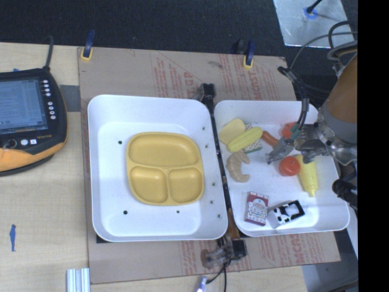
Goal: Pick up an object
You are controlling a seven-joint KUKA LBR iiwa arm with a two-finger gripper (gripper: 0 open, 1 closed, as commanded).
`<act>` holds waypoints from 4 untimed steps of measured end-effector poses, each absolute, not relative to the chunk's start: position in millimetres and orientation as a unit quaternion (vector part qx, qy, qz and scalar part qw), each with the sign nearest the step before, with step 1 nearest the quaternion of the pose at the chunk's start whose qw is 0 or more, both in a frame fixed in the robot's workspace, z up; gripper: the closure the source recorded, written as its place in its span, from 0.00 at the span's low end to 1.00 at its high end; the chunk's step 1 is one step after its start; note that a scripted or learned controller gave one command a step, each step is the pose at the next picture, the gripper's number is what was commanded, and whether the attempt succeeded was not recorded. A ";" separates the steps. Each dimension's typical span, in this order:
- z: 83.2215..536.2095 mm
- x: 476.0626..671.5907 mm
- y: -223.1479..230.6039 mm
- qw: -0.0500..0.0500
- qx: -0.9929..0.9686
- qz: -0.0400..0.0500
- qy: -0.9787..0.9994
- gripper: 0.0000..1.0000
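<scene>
My gripper (290, 151) hangs low over the right bin (340, 224), reaching in from the right. A red tomato (290, 166) lies just under and in front of it, touching or nearly touching it. A second red piece (289, 128) sits just behind the gripper, partly hidden by it. Beside the tomato on the right lies a yellow bottle (310, 177). To the gripper's left are an orange carrot (269, 138), a corn cob (245, 139), a yellow wedge (231, 129) and a tan curved piece (238, 167).
A small printed box (257, 208) and a black-and-white toy (285, 213) lie near the right bin's front wall. The left bin (103, 218) holds a yellow divided plate (165, 166). A handheld tablet (27, 117) rests on the bench at far left.
</scene>
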State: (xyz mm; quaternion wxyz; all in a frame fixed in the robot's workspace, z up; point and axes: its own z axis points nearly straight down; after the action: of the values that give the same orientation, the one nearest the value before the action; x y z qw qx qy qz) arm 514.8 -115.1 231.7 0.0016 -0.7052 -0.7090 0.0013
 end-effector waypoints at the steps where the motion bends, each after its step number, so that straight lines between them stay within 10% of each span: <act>1: 228.3 596.3 -187.1 0.001 -0.707 0.001 -0.708 0.00; 3: 91.3 656.1 -210.8 0.001 -0.704 0.002 -0.710 0.00; 4: 102.8 656.8 -211.6 0.000 -0.703 0.002 -0.711 1.00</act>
State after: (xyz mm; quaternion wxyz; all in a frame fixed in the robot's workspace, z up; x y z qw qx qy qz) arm 656.8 -211.6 102.8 0.0003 -0.7033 -0.7109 0.0021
